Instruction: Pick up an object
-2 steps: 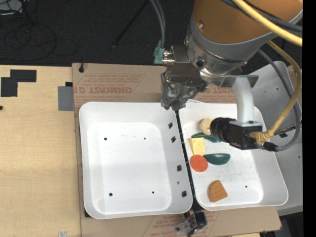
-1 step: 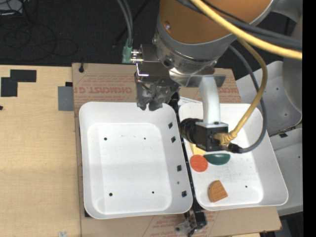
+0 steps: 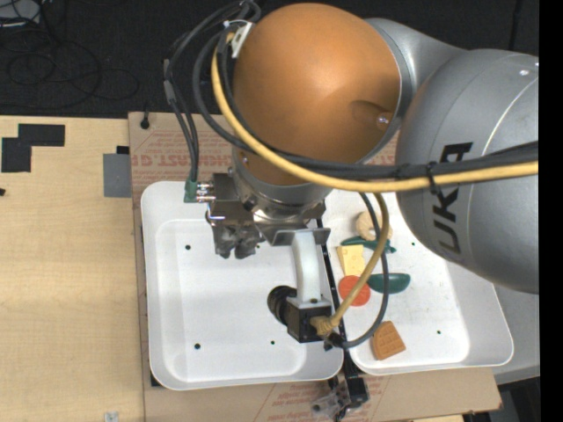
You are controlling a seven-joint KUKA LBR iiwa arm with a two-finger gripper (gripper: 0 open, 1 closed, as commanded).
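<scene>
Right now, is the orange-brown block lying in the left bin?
No, the orange-brown block lies in the right bin, near its front rim.

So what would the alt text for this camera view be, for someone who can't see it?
A big grey arm with an orange band reaches across two white bins, its gripper over the left bin. The right bin holds a few small things: a yellow block, a red disc, a green piece and an orange-brown wedge.
</scene>
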